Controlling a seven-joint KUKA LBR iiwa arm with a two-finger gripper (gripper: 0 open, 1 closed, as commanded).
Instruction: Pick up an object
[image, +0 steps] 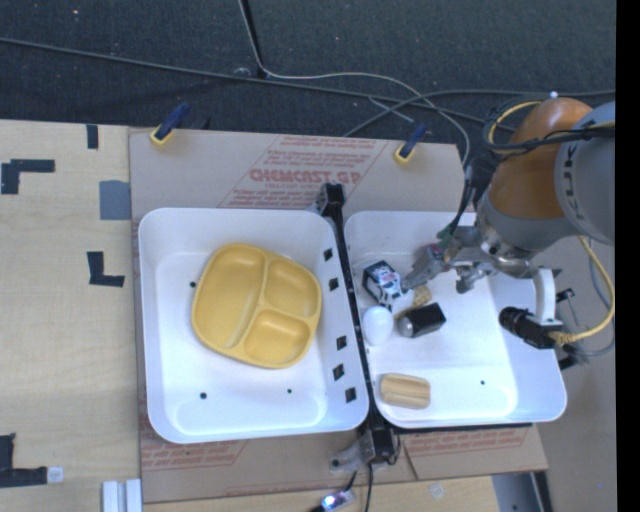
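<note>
I can't tell how my tool (432, 262) is set, so I'd centre over the black cylinder (421, 320) before descending.

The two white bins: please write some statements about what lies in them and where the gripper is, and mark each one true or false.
1. The yellow divided plate lies in the left bin. True.
2. The tan block lies in the left bin. False: it lies in the right bin, near the front wall.
3. The gripper is over the right bin. True.
4. The white ball rests on the plate. False: it sits in the right bin, beside the black cylinder.
5. The arm reaches over the plate. False: it is over the right bin.
</note>
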